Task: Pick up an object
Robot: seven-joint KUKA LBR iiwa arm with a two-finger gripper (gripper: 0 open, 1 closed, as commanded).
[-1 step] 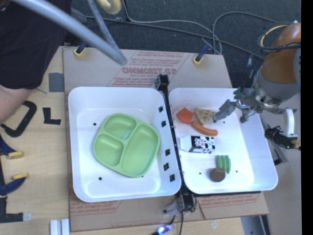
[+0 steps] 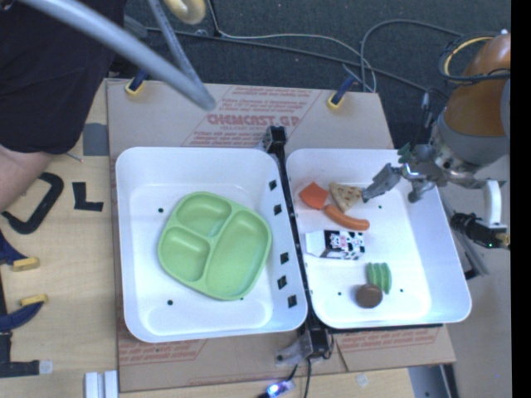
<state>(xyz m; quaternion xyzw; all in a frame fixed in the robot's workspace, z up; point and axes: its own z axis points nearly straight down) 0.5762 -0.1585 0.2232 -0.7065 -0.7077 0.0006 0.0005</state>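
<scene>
so from where i'm standing, two white bins sit side by side on the bench. the left bin (image 2: 133, 222) holds just one thing, a green divided plate (image 2: 216, 245) with three compartments, lying flat around the middle and turned a bit askew.

the right bin (image 2: 431, 255) has all the small stuff. up at about 10 o'clock in that bin there's an orange wedge (image 2: 314, 195), and just beside it toward 3 o'clock a tan pizza-slice toy (image 2: 344, 194). an orange hot dog (image 2: 346, 218) lies under those two, touching or nearly touching them. right below it sits a white card with black cow spots (image 2: 336, 244). down at 6 o'clock there's a green ribbed pickle-looking piece (image 2: 379, 274) with a brown round lump (image 2: 369, 295) just beside it.

the gripper (image 2: 373, 186) hangs over the bin's 12 o'clock area, reaching in from 3 o'clock, its tip right next to the pizza slice. it's dark and small at this angle, so i can't tell how it's set or whether it's touching anything.
</scene>
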